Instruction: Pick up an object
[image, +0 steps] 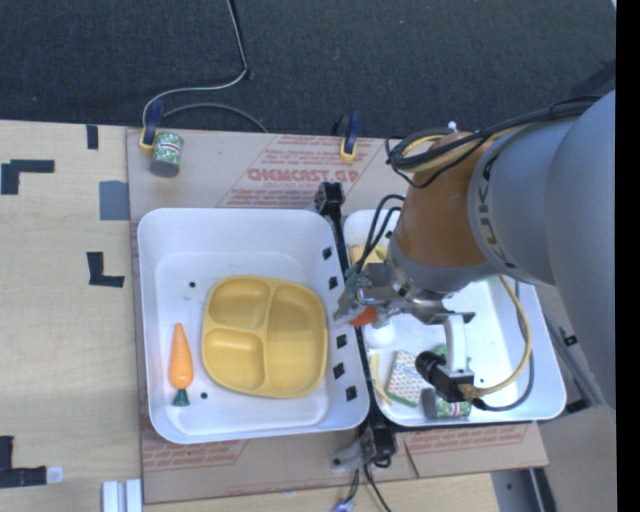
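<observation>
So from where I'm sitting the arm (470, 215) is parked low over the right bin (545, 400), which reads to me as the reach-and-grab stage, with nothing lifted yet as far as I can see. The gripper (365, 310) sits right at the bin's left wall, by the divider between the two bins, and there's a small orange-red thing (368, 318) plus a white round object (380, 336) just under it. I honestly can't tell how the jaws stand; the wrist blocks them. Next move, I'd guess, needs the tips centred on one of those small pieces without catching the bin wall, since it's all crammed into that corner. Also in the right bin: a patterned packet (405, 379) and a small can with a green label (447, 406) near the front edge. The left bin (160, 240) has a yellow divided plate (265, 335) in the middle and a toy carrot (180, 358) lying beside it, apart from the plate. Another little can (166, 153) stands outside on the board.
</observation>
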